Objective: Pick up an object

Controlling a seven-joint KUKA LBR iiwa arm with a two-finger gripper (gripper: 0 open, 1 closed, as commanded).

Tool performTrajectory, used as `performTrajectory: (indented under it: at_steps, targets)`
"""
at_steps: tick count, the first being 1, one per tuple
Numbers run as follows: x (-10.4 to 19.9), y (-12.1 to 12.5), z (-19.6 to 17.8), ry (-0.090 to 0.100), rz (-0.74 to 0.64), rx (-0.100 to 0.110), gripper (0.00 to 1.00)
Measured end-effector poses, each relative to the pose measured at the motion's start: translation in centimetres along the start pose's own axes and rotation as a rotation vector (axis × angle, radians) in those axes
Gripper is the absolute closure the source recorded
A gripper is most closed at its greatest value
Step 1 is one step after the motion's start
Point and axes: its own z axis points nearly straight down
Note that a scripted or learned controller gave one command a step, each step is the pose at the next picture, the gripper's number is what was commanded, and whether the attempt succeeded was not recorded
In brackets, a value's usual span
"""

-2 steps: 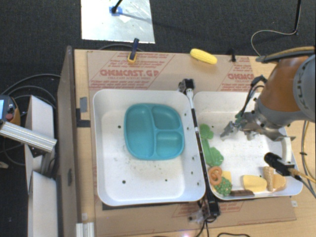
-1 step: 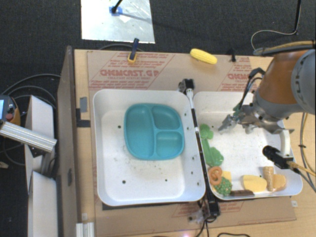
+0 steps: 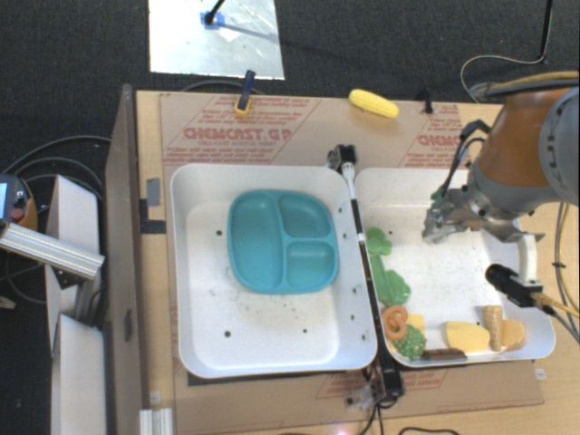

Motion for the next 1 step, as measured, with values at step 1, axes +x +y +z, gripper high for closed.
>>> performTrajectory:
  at_steps: [1]
  targets:
    - [9.53, 0.2, -1.38, 0.004, -0.008, 0.002, 1.0]
